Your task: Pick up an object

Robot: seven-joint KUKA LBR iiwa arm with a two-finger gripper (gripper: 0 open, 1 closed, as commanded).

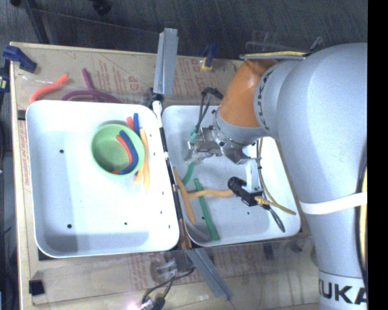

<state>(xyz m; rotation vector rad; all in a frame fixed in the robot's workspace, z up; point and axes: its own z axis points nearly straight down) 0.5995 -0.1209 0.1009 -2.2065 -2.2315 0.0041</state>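
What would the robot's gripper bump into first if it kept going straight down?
Probably the green strip just under the gripper in the right bin. Depth is hard to judge from above, so it might reach the bin floor beside the strip instead.

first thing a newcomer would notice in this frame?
The big grey arm with its orange band, reaching in from the right, its gripper low over the right bin. Next, the green bowl in the left bin, with red, blue and yellow strips on its rim. Green and orange sticks lie in the right bin.
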